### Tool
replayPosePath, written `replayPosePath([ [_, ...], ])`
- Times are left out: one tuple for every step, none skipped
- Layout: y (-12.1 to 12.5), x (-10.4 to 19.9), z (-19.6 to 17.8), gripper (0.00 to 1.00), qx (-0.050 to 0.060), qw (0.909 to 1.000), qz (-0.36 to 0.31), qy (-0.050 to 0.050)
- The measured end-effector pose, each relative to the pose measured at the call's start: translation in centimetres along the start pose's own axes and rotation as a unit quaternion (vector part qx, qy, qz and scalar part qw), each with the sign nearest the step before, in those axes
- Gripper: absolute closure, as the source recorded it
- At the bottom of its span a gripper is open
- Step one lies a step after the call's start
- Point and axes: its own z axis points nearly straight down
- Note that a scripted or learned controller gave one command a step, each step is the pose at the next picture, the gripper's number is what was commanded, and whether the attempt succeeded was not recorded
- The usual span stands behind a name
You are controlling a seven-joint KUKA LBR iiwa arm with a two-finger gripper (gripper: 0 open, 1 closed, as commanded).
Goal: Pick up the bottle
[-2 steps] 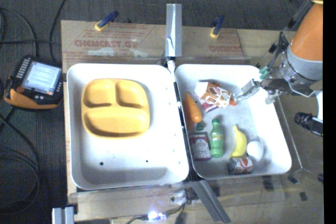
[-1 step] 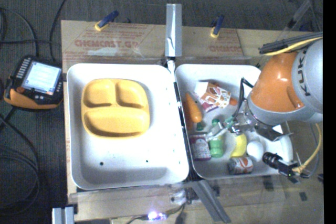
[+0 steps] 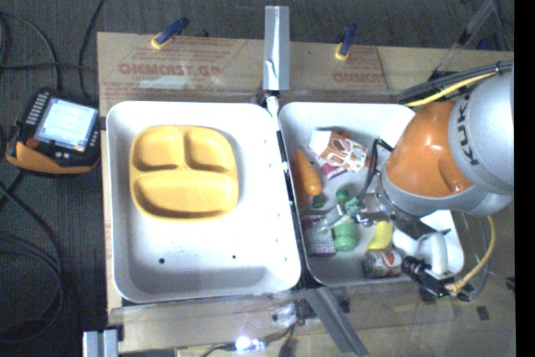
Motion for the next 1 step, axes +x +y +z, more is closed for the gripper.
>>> replayPosePath([
  [0.08,0.2,-0.87,1.0,-0.001,1.0,-0.001,0.002],
])
